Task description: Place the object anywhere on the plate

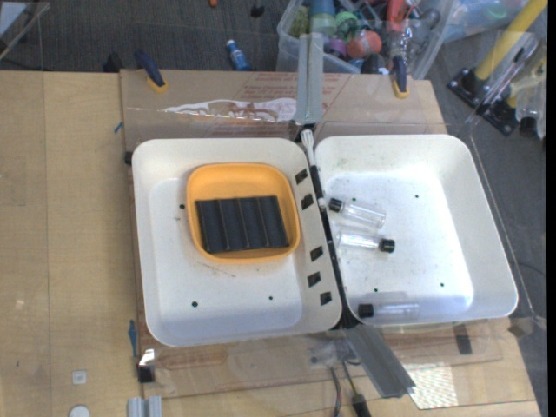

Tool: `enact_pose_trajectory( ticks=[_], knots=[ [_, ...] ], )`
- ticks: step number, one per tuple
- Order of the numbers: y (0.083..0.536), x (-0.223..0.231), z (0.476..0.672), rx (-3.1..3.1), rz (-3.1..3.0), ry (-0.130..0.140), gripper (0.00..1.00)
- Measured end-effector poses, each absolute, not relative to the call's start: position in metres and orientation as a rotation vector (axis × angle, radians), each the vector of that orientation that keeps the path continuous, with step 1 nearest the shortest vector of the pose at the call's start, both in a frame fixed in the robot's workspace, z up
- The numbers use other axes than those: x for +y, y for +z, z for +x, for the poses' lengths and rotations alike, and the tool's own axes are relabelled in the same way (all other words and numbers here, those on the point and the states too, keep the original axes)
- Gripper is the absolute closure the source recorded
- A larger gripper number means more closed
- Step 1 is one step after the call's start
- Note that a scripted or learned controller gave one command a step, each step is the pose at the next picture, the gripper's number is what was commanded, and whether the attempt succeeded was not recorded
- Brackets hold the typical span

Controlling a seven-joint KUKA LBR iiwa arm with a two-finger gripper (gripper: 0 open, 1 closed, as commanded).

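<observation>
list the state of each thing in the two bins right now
orange plate: flat in the left bin, a black ridged block on it
black ridged block: lying flat on the plate
upper vial: on its side in the right bin, black cap on
middle vial: on its side, capped
lower vial: on its side by the near wall, capped

Robotics lab or workshop, judged from the setup: two white bins [400, 315] clamped side by side on a wooden bench [61, 233], cardboard taped along the bench's far edge, a clear tub of mixed toys [365, 16] on the grey floor beyond, cables seen at the near edge.
</observation>
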State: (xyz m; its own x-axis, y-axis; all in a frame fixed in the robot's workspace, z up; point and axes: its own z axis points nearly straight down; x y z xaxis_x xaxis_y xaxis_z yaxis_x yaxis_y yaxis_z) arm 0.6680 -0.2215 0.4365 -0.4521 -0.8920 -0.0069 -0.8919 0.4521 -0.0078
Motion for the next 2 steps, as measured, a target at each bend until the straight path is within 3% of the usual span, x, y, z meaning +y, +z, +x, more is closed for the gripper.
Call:
enact_pose_trajectory(
  ticks=[2],
  knots=[
    [0.4356, -0.2212, 0.6679, 2.086, -2.338, -0.004, 1.00]
  ],
)
